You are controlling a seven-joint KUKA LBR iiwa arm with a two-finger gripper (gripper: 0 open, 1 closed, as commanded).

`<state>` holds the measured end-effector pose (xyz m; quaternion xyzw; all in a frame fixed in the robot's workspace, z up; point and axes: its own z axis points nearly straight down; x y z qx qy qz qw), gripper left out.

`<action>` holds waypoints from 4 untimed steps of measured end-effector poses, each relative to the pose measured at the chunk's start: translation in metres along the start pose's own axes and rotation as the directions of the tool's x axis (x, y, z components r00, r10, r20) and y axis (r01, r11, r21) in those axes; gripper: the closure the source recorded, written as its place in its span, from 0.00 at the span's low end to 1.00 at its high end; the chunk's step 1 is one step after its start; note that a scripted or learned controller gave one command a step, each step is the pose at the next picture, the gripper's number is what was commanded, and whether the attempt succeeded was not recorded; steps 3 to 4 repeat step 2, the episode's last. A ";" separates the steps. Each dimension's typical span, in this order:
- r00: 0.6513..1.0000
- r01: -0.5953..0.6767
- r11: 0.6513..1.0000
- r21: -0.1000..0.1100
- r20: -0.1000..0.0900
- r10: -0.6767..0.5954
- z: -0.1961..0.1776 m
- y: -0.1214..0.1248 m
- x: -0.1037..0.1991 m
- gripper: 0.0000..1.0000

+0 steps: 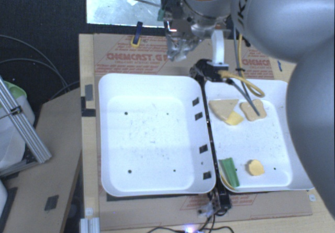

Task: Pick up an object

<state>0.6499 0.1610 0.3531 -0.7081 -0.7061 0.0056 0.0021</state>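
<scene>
The arm comes in from three o'clock and bends across the top of the view, so its gripper (180,48) hangs at about twelve o'clock, above the far rim of the bins and over the cardboard beneath them rather than over anything to be picked. Its state cannot be told from here: the wrist hides most of it, and nothing shows in its grasp.

The candidates all lie in the right bin (277,174). A pale wedge (222,107) sits at roughly eleven o'clock of that bin, with a small yellow piece (235,119) touching its lower edge and a tan slice (251,111) just beside it, partly under a dark rod (246,96) (which could complicate a grasp there). A round yellow piece (255,167) lies apart towards five o'clock, and a green block (229,172) leans at the rim near seven. The left bin (112,174) holds only specks.

By my judgement the pick has not begun; the isolated round piece looks easiest.
</scene>
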 end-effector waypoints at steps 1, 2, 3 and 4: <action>1.000 -0.005 1.000 -0.012 -0.002 0.005 0.013 0.020 -0.091 1.00; 1.000 -0.007 1.000 -0.006 0.000 0.007 0.090 0.019 -0.201 1.00; 1.000 -0.007 1.000 -0.006 0.000 0.007 0.090 0.019 -0.201 1.00; 1.000 -0.007 1.000 -0.006 0.000 0.007 0.090 0.019 -0.201 1.00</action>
